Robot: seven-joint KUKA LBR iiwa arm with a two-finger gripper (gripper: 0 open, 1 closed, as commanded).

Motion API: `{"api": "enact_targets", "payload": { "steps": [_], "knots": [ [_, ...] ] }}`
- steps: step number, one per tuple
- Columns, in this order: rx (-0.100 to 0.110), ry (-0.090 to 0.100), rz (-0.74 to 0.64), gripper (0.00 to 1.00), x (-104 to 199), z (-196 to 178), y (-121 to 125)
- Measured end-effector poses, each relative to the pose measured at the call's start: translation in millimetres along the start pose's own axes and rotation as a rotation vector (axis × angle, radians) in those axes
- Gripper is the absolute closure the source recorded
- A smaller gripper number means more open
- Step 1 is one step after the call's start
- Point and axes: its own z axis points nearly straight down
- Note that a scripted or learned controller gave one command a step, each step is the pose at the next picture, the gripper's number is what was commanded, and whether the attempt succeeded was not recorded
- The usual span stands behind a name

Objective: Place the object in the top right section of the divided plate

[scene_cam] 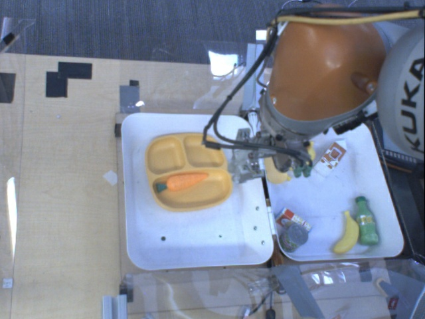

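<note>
A yellow divided plate [189, 171] lies in the left bin [192, 244]. An orange carrot [186, 181] rests in its large front section, green end to the left. The plate's two back sections hold nothing that I can see; a black cable crosses the back right one [202, 150]. My gripper [247, 165] hangs just off the plate's right edge, over the seam between the two bins, below the orange wrist band [325, 58]. A yellow item [277, 173] with green parts peeks out under the wrist in the right bin.
The right bin [392, 244] holds a banana [346, 233], a green bottle [365, 221], a metal can [294, 236], a red and white packet [287, 216] and a small patterned box [332, 155]. The arm's bulk covers that bin's back part.
</note>
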Motion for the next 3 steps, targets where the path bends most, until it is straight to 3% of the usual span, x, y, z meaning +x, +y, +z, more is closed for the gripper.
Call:
{"api": "enact_targets", "payload": {
  "steps": [1,2,3],
  "knots": [
    [0.001,0.012,0.068,1.00,-20,97,62],
    [0.000,0.004,-0.066,1.00,1,31,45],
    [0.000,0.009,-0.140,1.00,5,75,27]
  ]
}}
